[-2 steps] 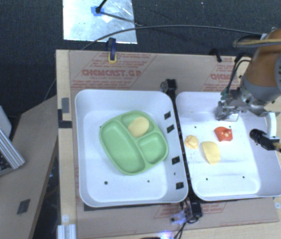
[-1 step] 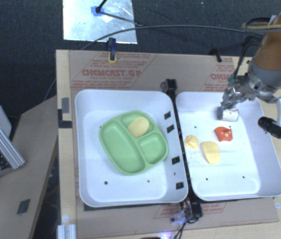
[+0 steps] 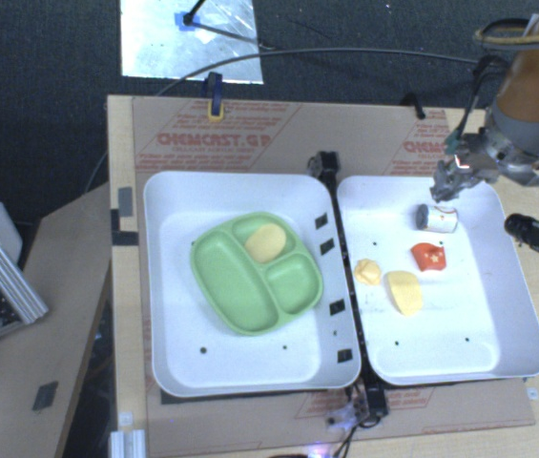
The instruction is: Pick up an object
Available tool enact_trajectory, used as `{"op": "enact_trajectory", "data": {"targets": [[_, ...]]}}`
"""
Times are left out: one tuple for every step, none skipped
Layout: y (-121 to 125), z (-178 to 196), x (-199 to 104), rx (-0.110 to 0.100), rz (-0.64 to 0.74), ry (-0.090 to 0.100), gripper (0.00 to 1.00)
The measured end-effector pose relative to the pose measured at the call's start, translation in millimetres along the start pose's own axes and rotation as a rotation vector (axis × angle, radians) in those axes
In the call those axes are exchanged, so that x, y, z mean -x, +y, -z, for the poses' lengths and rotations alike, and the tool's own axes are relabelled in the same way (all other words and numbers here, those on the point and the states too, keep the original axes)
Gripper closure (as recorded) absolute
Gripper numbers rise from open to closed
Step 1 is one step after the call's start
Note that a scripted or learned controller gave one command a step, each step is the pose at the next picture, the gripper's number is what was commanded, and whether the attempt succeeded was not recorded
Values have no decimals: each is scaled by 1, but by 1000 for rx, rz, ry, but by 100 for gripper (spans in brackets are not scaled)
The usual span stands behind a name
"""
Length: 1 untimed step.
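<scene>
My hand [image 3: 446, 187]: upper right of frame, just above the grey-and-white cylinder [image 3: 436, 219]; grip unclear, can't tell.
Nearby: red piece [image 3: 429, 256], two yellow pieces [image 3: 404, 292].

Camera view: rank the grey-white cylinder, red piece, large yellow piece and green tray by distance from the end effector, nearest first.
From the end effector, in the right bin:
1. Grey-white cylinder, just below it in the picture.
2. Red piece, mid right bin.
3. Large yellow piece, further toward the bin's front.
4. Green tray, in the left bin.
</scene>
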<state>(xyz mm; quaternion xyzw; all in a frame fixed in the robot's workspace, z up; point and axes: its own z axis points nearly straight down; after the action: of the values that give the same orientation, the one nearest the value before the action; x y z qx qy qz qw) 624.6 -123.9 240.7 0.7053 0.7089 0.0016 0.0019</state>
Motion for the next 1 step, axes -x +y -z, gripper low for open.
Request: {"op": "enact_trajectory", "data": {"targets": [[-18, 3, -52, -4, 4, 2, 100]]}}
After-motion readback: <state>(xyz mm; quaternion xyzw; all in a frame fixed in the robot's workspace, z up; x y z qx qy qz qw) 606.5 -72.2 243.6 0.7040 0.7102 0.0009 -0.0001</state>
